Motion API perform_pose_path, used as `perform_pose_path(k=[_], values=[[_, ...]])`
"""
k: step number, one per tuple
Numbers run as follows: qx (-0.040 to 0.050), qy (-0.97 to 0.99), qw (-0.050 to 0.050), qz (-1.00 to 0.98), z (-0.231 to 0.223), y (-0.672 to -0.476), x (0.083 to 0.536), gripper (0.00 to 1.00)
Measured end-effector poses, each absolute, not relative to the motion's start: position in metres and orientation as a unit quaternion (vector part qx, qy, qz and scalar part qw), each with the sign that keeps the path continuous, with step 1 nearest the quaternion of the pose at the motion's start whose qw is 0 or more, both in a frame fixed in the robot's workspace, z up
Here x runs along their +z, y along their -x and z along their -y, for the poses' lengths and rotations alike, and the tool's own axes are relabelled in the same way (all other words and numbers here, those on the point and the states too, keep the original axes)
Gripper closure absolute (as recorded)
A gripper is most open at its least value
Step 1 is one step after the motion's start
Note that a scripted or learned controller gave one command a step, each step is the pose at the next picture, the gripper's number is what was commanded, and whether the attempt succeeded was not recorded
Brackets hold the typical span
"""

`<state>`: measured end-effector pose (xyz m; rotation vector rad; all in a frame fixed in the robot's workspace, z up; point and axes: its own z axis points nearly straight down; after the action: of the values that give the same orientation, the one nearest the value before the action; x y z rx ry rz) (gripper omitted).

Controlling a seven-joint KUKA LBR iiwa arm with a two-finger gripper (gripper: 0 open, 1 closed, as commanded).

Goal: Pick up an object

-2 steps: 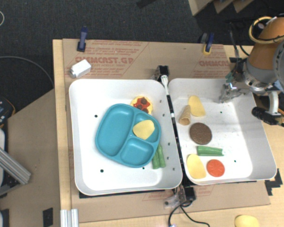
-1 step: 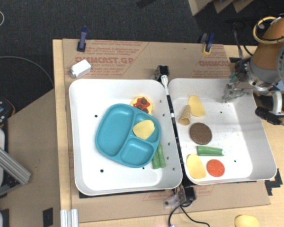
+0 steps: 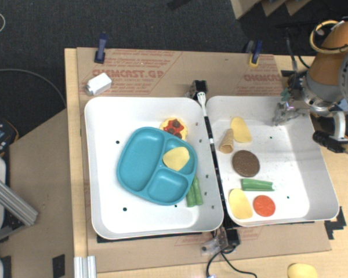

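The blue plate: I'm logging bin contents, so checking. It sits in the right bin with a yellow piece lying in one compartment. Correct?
Not quite. The blue plate sits in the left bin, not the right one, as the camera view shows. The rest holds: a yellow piece lies in one of its compartments.

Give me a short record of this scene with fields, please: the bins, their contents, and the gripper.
left bin: blue divided plate with yellow piece; pizza toy; green pod
right bin: brown patty, tomato slice, green bean, cone, two yellow pieces
gripper: over right bin's far corner, holding nothing visible
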<state>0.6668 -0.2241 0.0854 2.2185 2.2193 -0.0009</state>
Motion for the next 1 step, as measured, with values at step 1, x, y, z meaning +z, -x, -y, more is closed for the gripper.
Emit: perform_pose_path(k=[1], values=[[-0.0003,-0.707,0.002,-0.707,0.2241,-0.6668,0.0854,1.00]])
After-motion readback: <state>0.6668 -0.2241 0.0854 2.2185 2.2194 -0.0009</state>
